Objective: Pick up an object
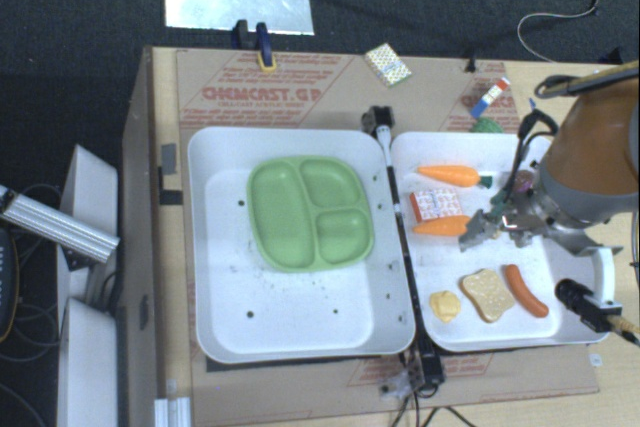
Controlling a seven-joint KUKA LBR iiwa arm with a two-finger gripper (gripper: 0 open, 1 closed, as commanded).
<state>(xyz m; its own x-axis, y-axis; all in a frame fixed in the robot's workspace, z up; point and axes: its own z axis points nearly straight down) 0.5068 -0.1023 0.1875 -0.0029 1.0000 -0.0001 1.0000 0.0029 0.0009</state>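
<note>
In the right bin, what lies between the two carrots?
In the camera view, a small red-and-white box lies between the upper carrot and the lower carrot, close to both.

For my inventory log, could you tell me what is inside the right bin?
The right bin holds two carrots, a red-and-white box, bread, a sausage and a yellow piece; the arm covers the rest.

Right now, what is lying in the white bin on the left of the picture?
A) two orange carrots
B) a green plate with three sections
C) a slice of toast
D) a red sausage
B: the green plastic divided plate lies alone in the left shallow white bin, while the toy foods sit in the right white bin.
</note>
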